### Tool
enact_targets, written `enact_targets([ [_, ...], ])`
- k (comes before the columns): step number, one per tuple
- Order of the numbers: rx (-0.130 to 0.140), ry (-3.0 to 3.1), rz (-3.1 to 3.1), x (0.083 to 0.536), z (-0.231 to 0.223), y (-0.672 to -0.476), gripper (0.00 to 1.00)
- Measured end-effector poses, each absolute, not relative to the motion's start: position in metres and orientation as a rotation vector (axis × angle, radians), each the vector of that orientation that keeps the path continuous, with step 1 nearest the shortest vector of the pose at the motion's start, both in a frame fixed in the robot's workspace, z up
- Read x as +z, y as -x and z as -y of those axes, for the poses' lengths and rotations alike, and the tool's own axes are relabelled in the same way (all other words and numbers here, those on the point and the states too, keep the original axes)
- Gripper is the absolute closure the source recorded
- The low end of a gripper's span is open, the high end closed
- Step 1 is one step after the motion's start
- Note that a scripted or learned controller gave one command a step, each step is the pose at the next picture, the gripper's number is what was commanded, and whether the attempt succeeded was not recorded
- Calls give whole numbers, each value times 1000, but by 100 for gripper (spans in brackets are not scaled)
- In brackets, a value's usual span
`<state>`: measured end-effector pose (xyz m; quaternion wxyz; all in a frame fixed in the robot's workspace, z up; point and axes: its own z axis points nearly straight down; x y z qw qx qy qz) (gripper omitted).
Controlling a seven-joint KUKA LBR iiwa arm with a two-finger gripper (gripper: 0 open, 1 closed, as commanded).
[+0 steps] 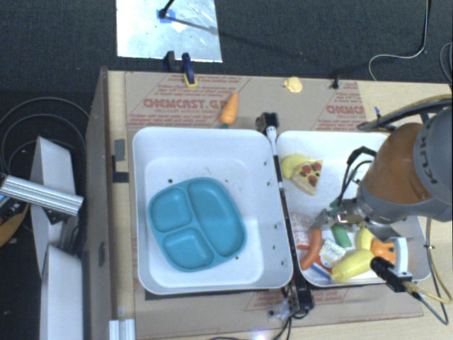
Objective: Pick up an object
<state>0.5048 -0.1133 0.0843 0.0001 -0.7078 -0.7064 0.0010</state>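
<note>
Camera view: gripper (338, 220) low in right bin (333, 147), over toy pile: carrot (311, 248), yellow pepper (352, 264). Whether anything is gripped, can't tell. Pizza slice (306, 173) apart. Likely grasp stage; next needs a clean lift.

Left white bin (152, 163) has a blue divided plate (196, 222) sitting in it, three compartments. Behind the bins, on the cardboard sheet (177, 99), there's an orange carrot-looking toy (228, 110) and a small yellow bit (293, 85) farther right. A blue clamp (187, 66) grips the cardboard's back edge, and a shiny foil-like sheet (168, 18) lies on the dark carpet beyond. Metal bar (41, 195) off to the left.
</note>
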Motion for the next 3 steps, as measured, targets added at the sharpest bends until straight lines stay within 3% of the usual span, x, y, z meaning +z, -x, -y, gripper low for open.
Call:
enact_targets([
  [1, -1, 2223, 2224, 84, 127, -513, 0],
  [2, -5, 2222, 2225, 95, 127, -514, 100],
  [3, -16, 2214, 2241, 190, 62, -554, 100],
])
